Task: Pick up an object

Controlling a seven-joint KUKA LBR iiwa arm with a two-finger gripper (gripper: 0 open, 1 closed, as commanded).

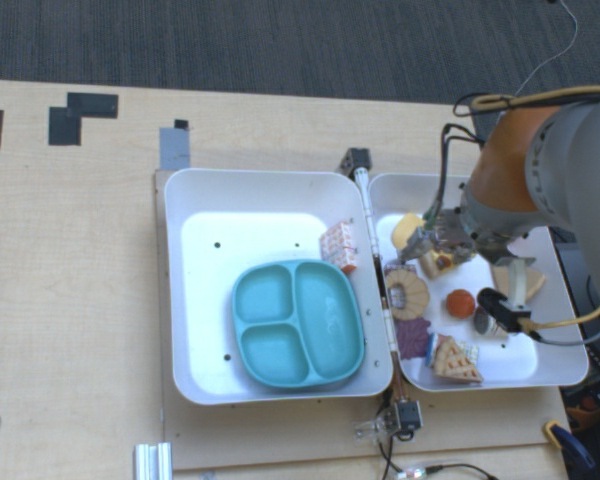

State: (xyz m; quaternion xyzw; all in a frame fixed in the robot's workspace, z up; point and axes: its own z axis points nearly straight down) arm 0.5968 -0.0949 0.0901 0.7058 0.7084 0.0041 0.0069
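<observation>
a: where is the arm standing now?

b: it is reaching in from the right side and bending down over the right bin. the orange band is sitting above the wrist, and the wrist is pointing down to the back-left part of that bin. the gripper is hanging just over a small brownish item, near the yellow piece.

a: are the jaws spread or pressed together?

b: i cannot tell. the wrist is covering them, and the things below are too small and blurred.

a: and the objects to pick?

b: they are lying in the right bin: a round cookie-like ring, a purple piece, a red-orange ball, a pizza-like wedge at the front, and a pale wedge toward the right. nothing is showing between the fingers.

a: what is lying in the left bin?

b: a teal divided plate with three compartments, and a small red and white packet just beside its back edge, near the wall between the bins.
</observation>
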